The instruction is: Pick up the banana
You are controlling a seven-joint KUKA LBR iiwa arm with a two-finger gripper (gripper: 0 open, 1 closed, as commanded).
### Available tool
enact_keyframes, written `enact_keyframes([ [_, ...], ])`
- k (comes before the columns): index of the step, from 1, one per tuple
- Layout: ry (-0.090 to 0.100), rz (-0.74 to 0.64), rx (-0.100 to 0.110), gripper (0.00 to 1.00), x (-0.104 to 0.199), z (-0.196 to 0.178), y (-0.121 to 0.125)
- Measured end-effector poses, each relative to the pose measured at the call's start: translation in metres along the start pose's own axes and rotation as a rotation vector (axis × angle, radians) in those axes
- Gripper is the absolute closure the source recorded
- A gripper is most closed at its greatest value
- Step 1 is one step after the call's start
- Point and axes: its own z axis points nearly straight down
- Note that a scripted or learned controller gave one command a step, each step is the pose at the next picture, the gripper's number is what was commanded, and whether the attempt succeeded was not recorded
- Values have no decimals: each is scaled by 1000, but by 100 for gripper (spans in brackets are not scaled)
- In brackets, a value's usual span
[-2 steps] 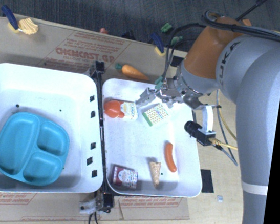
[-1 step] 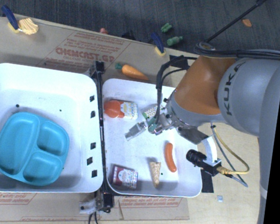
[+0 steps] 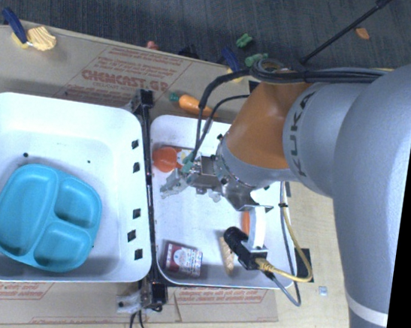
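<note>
My gripper [image 3: 177, 178] hangs low over the left half of the right bin [image 3: 166, 127], just right of a round orange-red thing [image 3: 164, 158] lying near the bin's back left. The arm and wrist cover most of that bin's middle and right side. At the bin's front a tan stub [image 3: 230, 261] pokes out from under the wrist, and I cannot tell what it is. A small orange piece [image 3: 245, 222] shows just behind it.
A dark red box [image 3: 181, 259] lies at the right bin's front edge. The left bin [image 3: 16, 110] holds a blue divided plate [image 3: 46, 217]. A carrot-like orange thing [image 3: 191, 104] and a yellow item [image 3: 41, 39] lie on the cardboard behind the bins.
</note>
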Motion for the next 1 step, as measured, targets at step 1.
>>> enact_keyframes([
  [1,0,133,2,0,68,-6,-43],
])
